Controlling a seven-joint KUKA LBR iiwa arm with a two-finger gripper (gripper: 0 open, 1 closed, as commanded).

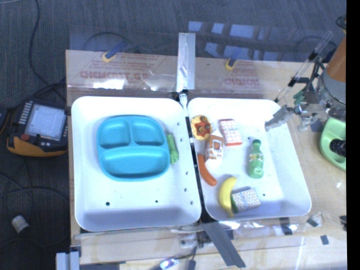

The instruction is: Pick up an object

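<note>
The right bin [292, 167] holds several toy foods: a round pizza-like piece [200, 126], a red and white box [230, 132], a small carton [214, 148], a green bottle [256, 158], an orange sausage [206, 170], a yellow banana [226, 193] and a grey patterned box [246, 199]. My gripper [288, 116] hangs over the right bin's far right corner, above and to the right of the bottle. It touches none of the objects and nothing shows in its grasp.
The left bin [90, 196] carries a blue divided plate [133, 147], with a green pod-like toy [172, 148] lying against the bin's right wall. A green device [336, 142] stands on the bench right of the bins. A clear plastic sheet [140, 66] lies behind.
</note>
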